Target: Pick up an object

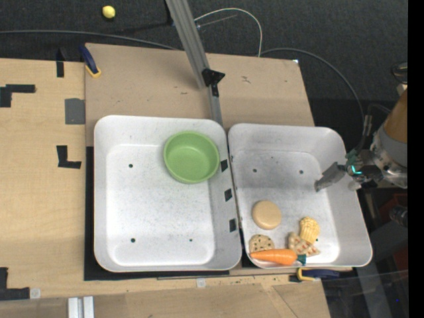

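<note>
1. Nearest the camera, the carrot (274,257) lies along the front wall of the right bin (285,138), long axis running left to right, green tip toward the right.
2. Just behind the carrot, 3 more items sit in the same front part of the right bin: a round cracker (260,243) at left, a pale round biscuit (266,214) behind it, and a yellow corn piece (308,230) at right with a small waffle-like piece (303,245) touching its front.
3. These 5 items are candidates for the pick. None is between the fingers.
4. The gripper (329,176) hangs over the right side of the right bin, near its right wall. 1 dark finger (328,177) points left and toward the front. Whether the fingers are spread or closed cannot be told from this view; nothing is seen held.
5. Key relation: the item cluster lies toward the front and left of the gripper. The corn piece is the nearest item; the biscuit stands apart from the rest, so it probably offers the cleanest approach.
6. Risk, as a judgement: the carrot rests against the bin wall, leaving little room for a finger behind it.
7. The left bin (119,197) holds 1 green bowl (191,156), upright, in its rear right corner.
8. Both bins rest side by side on the counter (146,78).
</note>
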